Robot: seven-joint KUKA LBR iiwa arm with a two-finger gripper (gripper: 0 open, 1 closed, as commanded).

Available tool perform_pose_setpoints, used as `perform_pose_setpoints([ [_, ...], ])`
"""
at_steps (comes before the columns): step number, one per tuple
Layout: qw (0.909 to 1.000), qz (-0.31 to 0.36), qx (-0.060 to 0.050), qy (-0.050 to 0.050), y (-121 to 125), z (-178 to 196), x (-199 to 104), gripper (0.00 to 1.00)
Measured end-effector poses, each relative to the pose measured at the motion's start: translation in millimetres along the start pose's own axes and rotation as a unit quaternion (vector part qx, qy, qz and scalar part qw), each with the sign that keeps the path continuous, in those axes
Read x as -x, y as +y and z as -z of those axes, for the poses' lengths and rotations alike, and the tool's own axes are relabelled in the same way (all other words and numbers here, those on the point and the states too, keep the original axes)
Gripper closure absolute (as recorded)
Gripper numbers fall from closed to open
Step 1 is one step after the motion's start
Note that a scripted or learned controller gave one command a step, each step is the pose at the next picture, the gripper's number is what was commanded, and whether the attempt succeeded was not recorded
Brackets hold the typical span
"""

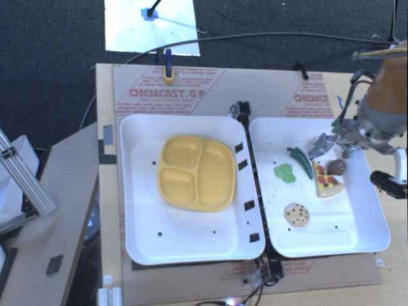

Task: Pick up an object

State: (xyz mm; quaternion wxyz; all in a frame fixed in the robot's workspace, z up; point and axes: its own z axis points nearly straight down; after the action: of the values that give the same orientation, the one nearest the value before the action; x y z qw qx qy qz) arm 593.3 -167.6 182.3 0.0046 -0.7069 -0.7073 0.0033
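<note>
My gripper (333, 150) hangs over the far right part of the right bin (357, 238), open, with nothing between its fingers. Just below it lie a small brown round object (336, 166) and a pizza slice toy (327, 182). A dark green pepper (301, 161) lies to the left of the gripper, close to its left finger (319, 146). A light green piece (285, 173) sits beside the pepper. Nearer the front rests a cookie (296, 215).
The left bin (140, 234) holds a yellow divided plate (196, 173). A black-marked divider (252, 183) runs between the two bins. The arm's orange band (389, 88) and grey wrist stand above the right bin's far right corner. A black part (389, 183) juts over the right rim.
</note>
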Motion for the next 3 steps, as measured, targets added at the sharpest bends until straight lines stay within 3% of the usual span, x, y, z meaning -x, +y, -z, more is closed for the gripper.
perform_pose_setpoints([
  [1,1.0,0.001,0.006,-0.001,3,7,0,0.0],
  [3,1.0,0.0,0.005,0.0,0,-98,8,0.0],
])
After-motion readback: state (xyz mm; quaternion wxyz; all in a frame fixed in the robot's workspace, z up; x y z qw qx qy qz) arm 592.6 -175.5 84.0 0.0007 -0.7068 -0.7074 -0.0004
